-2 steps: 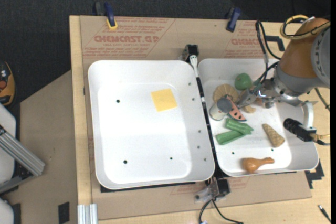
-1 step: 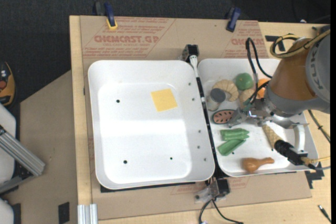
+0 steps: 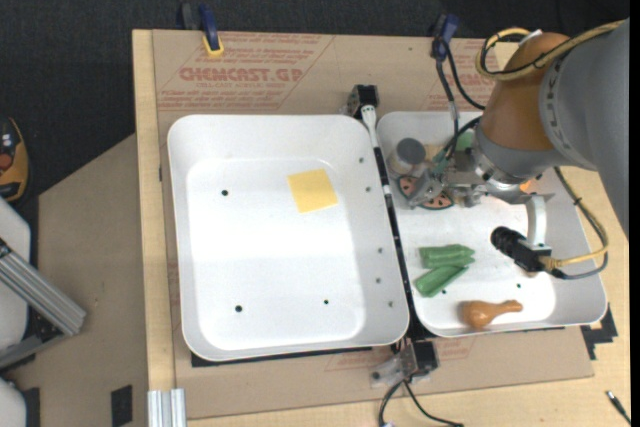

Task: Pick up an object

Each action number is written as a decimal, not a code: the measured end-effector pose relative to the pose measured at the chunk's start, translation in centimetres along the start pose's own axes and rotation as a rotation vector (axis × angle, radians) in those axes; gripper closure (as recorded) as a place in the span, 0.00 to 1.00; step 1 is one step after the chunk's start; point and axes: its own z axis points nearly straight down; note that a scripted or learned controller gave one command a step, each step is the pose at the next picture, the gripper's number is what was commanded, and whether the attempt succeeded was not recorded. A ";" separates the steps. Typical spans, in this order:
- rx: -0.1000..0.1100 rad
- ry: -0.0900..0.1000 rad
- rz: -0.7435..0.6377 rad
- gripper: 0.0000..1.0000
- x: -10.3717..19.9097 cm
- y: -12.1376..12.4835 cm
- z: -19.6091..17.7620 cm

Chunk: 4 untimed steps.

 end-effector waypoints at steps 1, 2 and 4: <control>0.062 0.010 -0.004 0.00 0.4 6.8 0.5; 0.063 0.013 -0.001 1.00 0.5 6.6 -0.5; 0.012 0.002 0.007 1.00 0.3 -3.8 0.2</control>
